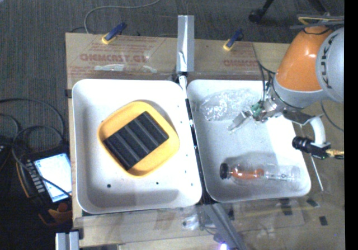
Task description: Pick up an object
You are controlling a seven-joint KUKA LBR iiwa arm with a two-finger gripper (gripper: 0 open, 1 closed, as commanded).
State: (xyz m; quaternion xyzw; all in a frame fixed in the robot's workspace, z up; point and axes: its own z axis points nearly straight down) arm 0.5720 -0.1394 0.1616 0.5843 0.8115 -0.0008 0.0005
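The clear plastic bottle [260, 173] lies on its side near the front of the right bin [291, 131], its dark cap pointing toward the divider and something orange showing inside. Behind it, toward the bin's back wall, sits a crumpled clear plastic wrapper [222, 103]. My hand [241, 119] hangs over the bin between the two, just beside the wrapper's right edge and well apart from the bottle; I cannot tell how my hand is set from this slant, and nothing shows in its grasp. My arm [310, 70] comes in from the right, its orange band above the wrist. In the left bin [89, 109] rests a yellow tray with a black ribbed insert [139, 137], turned at an angle. Both bins sit on the desk [128, 59], whose back edge carries two blue and yellow clamps [113, 33].
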